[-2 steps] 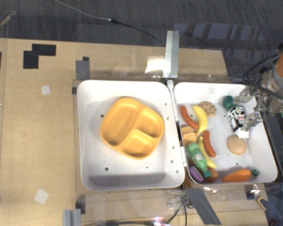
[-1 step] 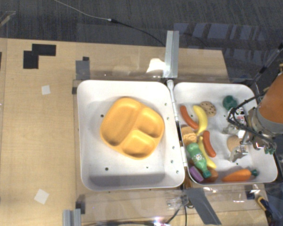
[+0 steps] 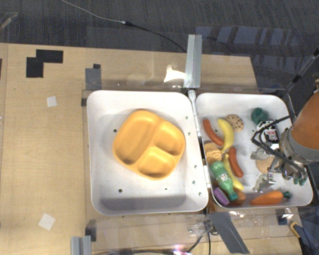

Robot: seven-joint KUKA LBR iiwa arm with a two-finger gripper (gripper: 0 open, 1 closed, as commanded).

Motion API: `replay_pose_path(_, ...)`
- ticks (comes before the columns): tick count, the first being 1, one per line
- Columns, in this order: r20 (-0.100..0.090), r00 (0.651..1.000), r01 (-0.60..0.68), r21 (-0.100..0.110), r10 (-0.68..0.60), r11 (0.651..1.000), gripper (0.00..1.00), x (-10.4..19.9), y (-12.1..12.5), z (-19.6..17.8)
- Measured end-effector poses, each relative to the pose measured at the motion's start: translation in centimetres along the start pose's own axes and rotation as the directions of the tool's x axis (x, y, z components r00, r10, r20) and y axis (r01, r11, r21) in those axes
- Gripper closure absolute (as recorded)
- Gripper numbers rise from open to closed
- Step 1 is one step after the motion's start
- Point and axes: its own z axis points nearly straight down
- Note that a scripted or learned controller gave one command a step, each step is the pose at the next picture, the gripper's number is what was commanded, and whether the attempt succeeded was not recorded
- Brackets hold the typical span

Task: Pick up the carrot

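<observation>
The carrot (image 3: pixel 267 198) lies at the right bin's (image 3: pixel 303 202) near edge, and our gripper (image 3: pixel 268 180), fingers' state unclear, should take this light, stiff, slick toy across its thick middle.

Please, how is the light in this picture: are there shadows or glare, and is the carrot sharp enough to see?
Camera view: even overhead light; a soft grey shadow lies under the yellow plate in the left bin; a bright glare patch sits on the bench above the bins; the carrot is a little soft but clearly readable; the gripper area is cluttered with cables.
</observation>
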Motion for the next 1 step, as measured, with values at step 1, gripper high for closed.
replay_pose_path(1, 0.005, 0.999, -0.034, 0.001, 0.034, 0.999, 0.00, 0.21, -0.21, 2.42)
